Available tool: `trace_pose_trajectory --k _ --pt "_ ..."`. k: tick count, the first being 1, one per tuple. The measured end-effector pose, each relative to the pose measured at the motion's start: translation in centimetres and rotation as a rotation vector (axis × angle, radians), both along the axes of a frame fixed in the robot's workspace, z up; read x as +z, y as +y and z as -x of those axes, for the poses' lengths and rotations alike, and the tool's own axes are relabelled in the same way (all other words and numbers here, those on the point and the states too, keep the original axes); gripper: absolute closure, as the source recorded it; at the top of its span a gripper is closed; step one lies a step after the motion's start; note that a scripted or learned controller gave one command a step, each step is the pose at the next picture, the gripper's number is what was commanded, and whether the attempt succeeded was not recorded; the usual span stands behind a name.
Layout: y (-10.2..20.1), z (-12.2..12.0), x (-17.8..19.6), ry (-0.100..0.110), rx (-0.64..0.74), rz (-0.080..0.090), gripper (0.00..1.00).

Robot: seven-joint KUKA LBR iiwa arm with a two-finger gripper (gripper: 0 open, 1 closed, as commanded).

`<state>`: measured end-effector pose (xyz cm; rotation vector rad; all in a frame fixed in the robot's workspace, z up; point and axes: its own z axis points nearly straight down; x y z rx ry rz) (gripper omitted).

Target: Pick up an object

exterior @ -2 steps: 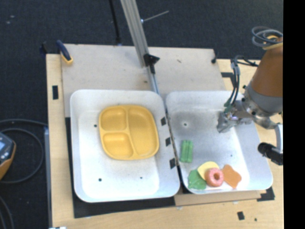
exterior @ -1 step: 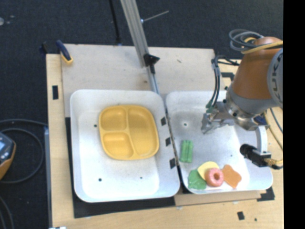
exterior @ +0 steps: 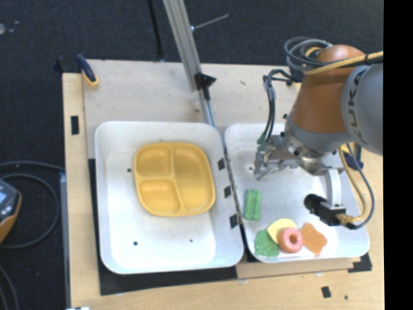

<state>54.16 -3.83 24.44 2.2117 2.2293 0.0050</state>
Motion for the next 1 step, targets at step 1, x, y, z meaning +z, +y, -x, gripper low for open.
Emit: trace_pose_trajectory --k 1 --pt "5.62 -0.02 0.76 0.001 0.001 0.0 1.0"
